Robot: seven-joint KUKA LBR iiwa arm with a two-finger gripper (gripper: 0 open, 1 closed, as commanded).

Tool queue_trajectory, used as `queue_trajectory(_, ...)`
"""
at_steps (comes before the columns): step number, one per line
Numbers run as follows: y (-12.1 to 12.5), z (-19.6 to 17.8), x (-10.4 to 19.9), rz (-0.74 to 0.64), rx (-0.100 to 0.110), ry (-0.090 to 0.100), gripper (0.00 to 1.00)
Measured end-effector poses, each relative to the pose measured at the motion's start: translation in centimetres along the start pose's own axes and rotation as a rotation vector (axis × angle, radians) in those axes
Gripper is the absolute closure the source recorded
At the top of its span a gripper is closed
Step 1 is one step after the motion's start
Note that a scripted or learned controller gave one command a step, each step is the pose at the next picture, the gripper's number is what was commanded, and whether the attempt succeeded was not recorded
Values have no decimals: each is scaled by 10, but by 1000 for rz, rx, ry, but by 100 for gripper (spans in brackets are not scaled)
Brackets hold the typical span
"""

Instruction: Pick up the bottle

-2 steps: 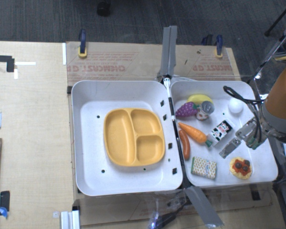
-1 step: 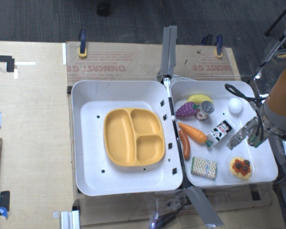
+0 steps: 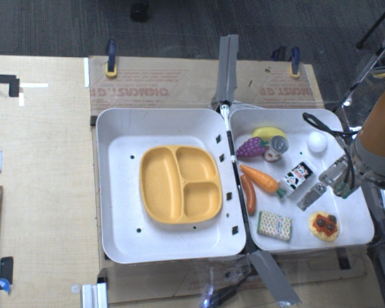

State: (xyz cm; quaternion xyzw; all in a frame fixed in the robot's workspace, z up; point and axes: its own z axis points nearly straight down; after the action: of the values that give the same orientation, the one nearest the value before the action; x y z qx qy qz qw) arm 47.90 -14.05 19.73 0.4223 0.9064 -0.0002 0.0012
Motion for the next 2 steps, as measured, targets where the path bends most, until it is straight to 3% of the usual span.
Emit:
queue_trajectory(1, 1, -9, -1, 0, -1, -2, 100)
queue_trajectory(2, -1, 45, -1, 162, 2, 5, 100)
